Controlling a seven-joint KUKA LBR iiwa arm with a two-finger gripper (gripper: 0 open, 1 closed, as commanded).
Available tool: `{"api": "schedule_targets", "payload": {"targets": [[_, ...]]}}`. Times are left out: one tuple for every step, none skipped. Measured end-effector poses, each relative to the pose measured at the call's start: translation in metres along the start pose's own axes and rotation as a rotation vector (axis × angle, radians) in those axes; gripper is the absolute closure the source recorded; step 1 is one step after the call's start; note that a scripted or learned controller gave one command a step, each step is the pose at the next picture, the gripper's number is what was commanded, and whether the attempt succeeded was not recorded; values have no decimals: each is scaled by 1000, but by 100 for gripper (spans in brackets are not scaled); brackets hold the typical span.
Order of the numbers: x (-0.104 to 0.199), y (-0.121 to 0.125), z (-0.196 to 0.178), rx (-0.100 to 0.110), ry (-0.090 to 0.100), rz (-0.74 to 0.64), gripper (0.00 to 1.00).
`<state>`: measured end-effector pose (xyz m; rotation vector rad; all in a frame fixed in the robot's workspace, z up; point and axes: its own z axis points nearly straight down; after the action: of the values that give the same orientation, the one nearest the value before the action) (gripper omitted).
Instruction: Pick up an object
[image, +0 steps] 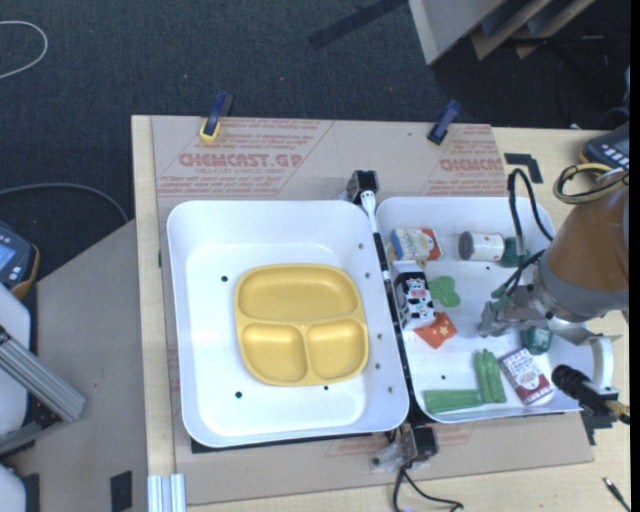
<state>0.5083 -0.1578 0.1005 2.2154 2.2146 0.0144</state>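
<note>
Two white bins, and I'm over the right bin (455, 212), reaching in from the right with my pincer (503, 318) hanging low above its middle. Whether it is wide or narrow I cannot tell from up here; the wrist hides the tips, and I see nothing clamped. Candidates lie scattered loose, which is why I come straight down. Just below the pincer are green bean pods (487, 374) and a longer green pod (452, 400) along the near wall, with a red-and-white packet (524, 375) beside them. To the left sits a red wedge (437, 329), a black-and-white carton (414, 298) against the dividing wall, and a small green piece (445, 293). Farther back, a small carton (415, 243) and a white bottle (481, 245) on its side. The bean pods look nearest, I'd judge. Across the divider, the left bin (190, 300) holds a yellow divided tray (300, 322), flat and well apart. Both bins rest on the table (150, 200).
</note>
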Motion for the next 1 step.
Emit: {"api": "schedule_targets", "payload": {"targets": [[-2,12,-57,5,-4,-2,100]]}}
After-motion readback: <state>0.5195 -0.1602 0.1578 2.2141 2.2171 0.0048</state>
